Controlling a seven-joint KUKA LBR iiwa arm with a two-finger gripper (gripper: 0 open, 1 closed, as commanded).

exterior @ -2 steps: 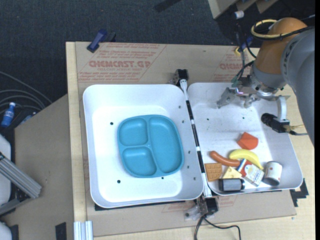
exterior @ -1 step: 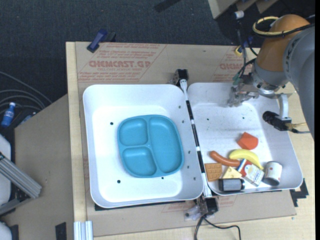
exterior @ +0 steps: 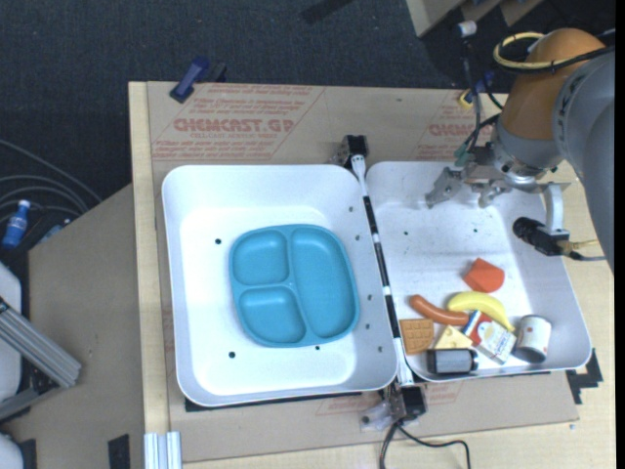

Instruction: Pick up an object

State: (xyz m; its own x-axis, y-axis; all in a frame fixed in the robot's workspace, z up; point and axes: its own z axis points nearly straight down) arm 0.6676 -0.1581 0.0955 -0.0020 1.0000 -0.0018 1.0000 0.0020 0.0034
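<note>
Hovering over the right bin (exterior: 547, 262) far end, jaws (exterior: 463, 190) spread and holding nothing, toys heaped at the near corner

Place: robotics lab or test cell.
Tabletop (exterior: 244, 115): raw board with printed lettering, bearing two white bins (exterior: 195, 360).
Floor: dark carpet, loose cables (exterior: 39, 179) at left.
Hardware: grey-and-orange robot arm (exterior: 557, 86); aluminium framing (exterior: 39, 345) at lower left.

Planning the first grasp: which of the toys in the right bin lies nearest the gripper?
The orange block. It sits apart from the pile, higher up the right bin, closest to the gripper; the banana and hot dog lie farther down.
</note>
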